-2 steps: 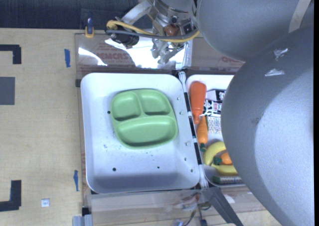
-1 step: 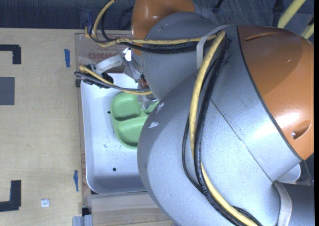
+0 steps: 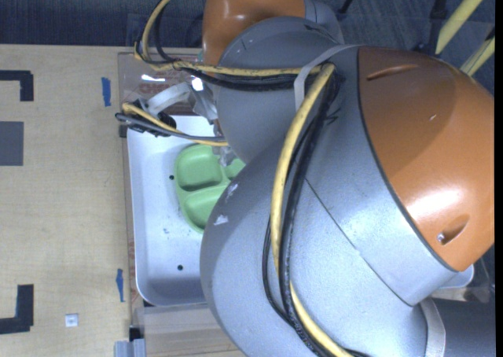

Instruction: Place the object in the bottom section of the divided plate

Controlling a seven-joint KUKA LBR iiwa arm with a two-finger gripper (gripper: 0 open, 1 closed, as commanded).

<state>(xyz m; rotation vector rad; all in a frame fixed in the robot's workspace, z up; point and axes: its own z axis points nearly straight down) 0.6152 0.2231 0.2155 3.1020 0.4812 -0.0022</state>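
A green divided plate [image 3: 198, 182] lies in the white bin [image 3: 153, 230], with two of its lobes showing past the arm. The grey and orange arm covers most of the view and hides the rest of the plate. The wrist end with its cables and clear parts [image 3: 169, 100] hangs over the bin's far edge. I cannot make out the gripper's tips, nor any object held there.
The wooden bench [image 3: 63, 190] stretches to the left of the bin, marked with black corner marks and blue tape strips. Yellow and black cables [image 3: 157, 25] loop off the wrist above the bin. The arm's bulk hides the right side.
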